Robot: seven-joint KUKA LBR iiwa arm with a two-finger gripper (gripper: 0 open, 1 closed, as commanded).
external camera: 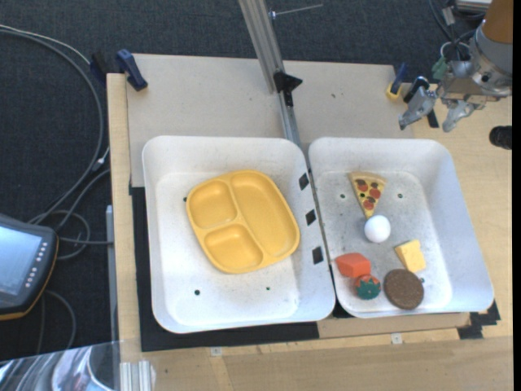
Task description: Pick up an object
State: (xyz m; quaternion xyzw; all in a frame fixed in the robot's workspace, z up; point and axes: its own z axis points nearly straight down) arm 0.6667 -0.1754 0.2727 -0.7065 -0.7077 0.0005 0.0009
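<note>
My gripper (433, 114) hangs open above the bench just beyond the far rim of the right bin (456, 169), with nothing between its fingers. Inside that bin lie a pizza slice (368, 192), a white ball (377, 230), a yellow cheese wedge (411, 256), a red block (353, 265), a small green and red toy (368, 287) and a brown round cookie (403, 289). All of them sit well in front of the gripper.
The left bin (163, 218) holds a yellow divided plate (241, 220). A metal pole (264, 39) rises between the bins at the back. Blue clamps (130, 68) sit on the bench's far corners. Cables and a pendant (20, 259) lie off to the left.
</note>
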